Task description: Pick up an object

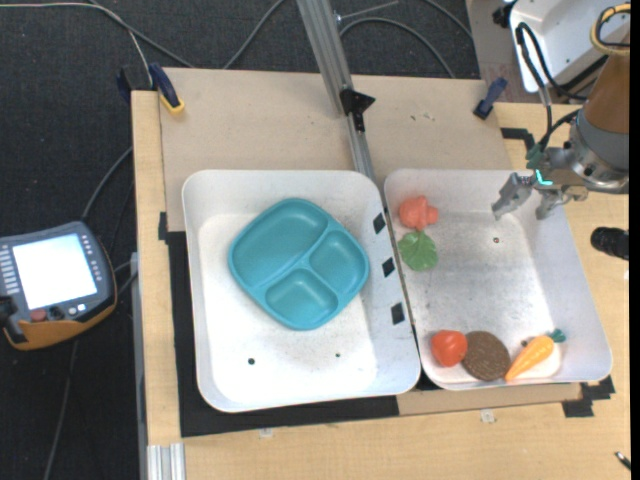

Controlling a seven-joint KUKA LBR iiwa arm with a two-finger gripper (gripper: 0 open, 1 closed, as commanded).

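Looks like the approach step: the gripper (528, 201) is hung over the right bin's (590, 313) top corner, jaws apart, nothing held. The green toy (418, 252) could be targeted next, well left.

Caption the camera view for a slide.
Open gripper hovers over right bin of toy food; teal plate in left bin.

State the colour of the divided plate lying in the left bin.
The divided plate is teal blue, seen clearly in the camera view.
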